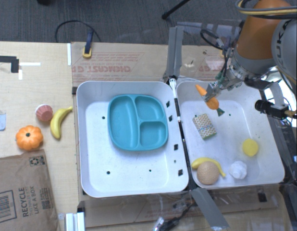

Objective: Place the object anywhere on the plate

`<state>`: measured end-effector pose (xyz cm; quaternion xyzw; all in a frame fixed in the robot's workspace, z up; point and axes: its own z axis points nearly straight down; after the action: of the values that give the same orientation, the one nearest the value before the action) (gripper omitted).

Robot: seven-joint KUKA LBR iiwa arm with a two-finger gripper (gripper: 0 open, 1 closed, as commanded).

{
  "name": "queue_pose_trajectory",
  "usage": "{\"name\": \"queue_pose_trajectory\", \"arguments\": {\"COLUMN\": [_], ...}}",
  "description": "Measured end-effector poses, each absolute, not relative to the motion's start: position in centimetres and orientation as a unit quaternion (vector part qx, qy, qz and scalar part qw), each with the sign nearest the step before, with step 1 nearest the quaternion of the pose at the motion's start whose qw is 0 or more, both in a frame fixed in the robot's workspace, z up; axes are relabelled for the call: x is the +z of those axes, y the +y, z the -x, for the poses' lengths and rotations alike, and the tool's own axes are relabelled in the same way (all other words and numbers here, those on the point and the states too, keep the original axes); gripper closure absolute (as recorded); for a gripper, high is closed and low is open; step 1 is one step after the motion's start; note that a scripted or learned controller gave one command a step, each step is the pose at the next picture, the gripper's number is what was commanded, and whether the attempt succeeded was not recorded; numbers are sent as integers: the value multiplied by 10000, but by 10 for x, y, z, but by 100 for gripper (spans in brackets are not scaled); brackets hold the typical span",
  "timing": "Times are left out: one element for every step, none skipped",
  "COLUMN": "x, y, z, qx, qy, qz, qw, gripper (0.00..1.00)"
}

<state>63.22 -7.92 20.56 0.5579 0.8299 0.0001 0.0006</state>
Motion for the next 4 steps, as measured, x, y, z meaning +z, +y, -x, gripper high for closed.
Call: {"name": "queue_pose_trajectory", "arguments": {"x": [190, 191, 191, 200], "y": [-8, 30, 30, 28], "z": [-620, -613, -613, -614], "qx": [-14, -12, -12, -18], "qy": [7872, 8098, 8098, 8094], "qz": [-6167, -5867, -5868, -5872], "qw": [-10, -4, -4, 0], "gripper": [100, 100, 0, 100]}}
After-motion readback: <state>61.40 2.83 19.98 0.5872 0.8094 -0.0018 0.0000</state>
